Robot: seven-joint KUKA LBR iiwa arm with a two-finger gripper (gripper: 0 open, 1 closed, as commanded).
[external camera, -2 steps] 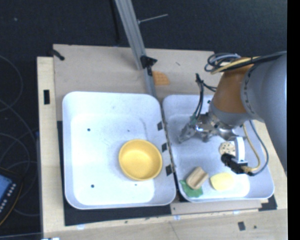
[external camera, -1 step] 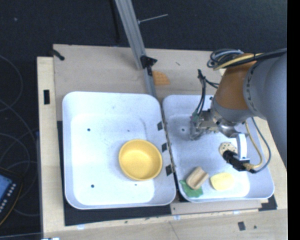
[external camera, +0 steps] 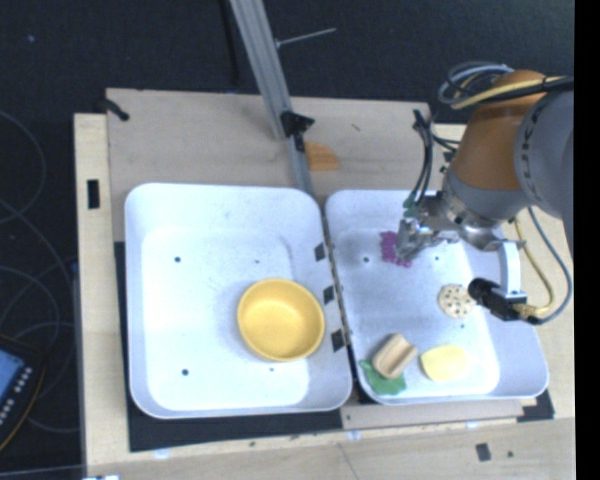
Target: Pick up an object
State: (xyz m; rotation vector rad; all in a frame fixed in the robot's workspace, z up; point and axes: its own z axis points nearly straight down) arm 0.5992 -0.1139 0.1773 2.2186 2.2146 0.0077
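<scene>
My gripper (external camera: 408,245) hangs over the far part of the right bin (external camera: 365,223), right at a small purple object (external camera: 391,247). The purple piece shows at the fingertips' left side; whether it sits between the fingers I cannot tell. Nearer the front of the same bin lie a round cream disc with dark dots (external camera: 453,300), a yellow lump (external camera: 443,363), and a tan block (external camera: 392,353) resting on a green piece (external camera: 385,384).
The left bin (external camera: 170,228) holds a yellow bowl (external camera: 279,319) near its right side. A grey metal post (external camera: 265,63) rises from the back between the bins. A black cable fitting (external camera: 495,299) hangs off the arm over the right bin's right side.
</scene>
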